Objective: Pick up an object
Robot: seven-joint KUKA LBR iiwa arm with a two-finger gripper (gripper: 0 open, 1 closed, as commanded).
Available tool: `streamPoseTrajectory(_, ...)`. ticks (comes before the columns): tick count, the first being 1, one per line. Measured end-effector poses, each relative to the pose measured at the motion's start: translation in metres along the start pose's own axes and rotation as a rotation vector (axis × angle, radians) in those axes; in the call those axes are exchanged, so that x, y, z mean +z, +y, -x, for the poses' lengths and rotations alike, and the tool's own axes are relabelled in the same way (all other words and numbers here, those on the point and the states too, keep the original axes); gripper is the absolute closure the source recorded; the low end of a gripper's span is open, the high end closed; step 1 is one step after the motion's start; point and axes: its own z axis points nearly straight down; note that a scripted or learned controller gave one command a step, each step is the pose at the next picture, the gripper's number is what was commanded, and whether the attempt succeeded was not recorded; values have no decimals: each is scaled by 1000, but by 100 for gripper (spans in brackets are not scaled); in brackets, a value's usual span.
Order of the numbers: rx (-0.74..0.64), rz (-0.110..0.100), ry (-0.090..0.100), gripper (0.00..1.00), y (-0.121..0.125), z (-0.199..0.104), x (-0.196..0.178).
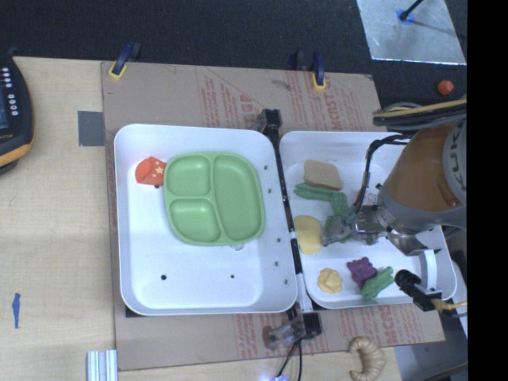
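Toy food pieces, right bin (444, 292): a brown bread slice (322, 175) near the bin's far edge; a long green vegetable (324, 197) just below it, running toward the middle; a pale yellow round piece (308, 234) against the bin's left wall; a small yellow piece (329, 280) near the bin's near edge; a purple piece (362, 270) beside it, touching a green pod (377, 283) that lies at a slant toward the near right corner. Gripper (340, 229): set low over the middle of the right bin, at the end of the green vegetable and just right of the pale yellow round piece; whether it is parted or closed, and whether anything sits between its tips, cannot be told from this view. Arm (425, 181): grey with orange band, entering over the bin's right side, with black cable looped above. Left bin (135, 284): a green divided plate (214, 198) in the far half; a red piece with a yellow star (149, 171) just off the plate's left rim, near the far left corner. Both bins rest on a brown cardboard sheet (198, 94) clamped at its far edge. A tan curled item (367, 358) lies on the cardboard's near edge, outside the bins.
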Motion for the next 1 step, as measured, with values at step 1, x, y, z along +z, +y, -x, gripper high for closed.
streamPoseTrajectory(1, -1, 0, 0, 0, 27, -14, 0)
